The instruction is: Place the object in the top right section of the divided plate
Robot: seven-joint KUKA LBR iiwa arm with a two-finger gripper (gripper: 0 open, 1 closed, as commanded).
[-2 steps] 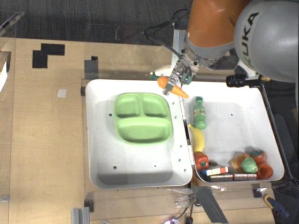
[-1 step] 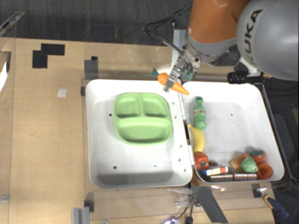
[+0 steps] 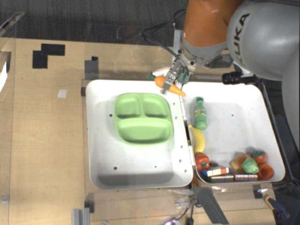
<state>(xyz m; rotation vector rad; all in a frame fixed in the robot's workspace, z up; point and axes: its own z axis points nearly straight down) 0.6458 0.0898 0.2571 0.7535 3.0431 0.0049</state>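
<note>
In the left white bin [image 3: 101, 139] sits the green divided plate [image 3: 143, 118], its two small sections toward twelve o'clock and the large one toward six. At the plate's one o'clock, above the bins' shared rim, the gripper [image 3: 174, 81] pinches an orange toy carrot [image 3: 168, 85] between its fingers. The right white bin [image 3: 234, 121] holds a green bottle [image 3: 200, 113], a banana [image 3: 198, 139] and a pile of toy foods [image 3: 239, 165] at five o'clock, and the grey arm [image 3: 262, 29] reads "KUKA".

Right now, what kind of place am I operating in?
Most likely a robotics lab pick-and-place bench: a KUKA arm over two white bins, a green divided plate, and toy food like a carrot.
</note>
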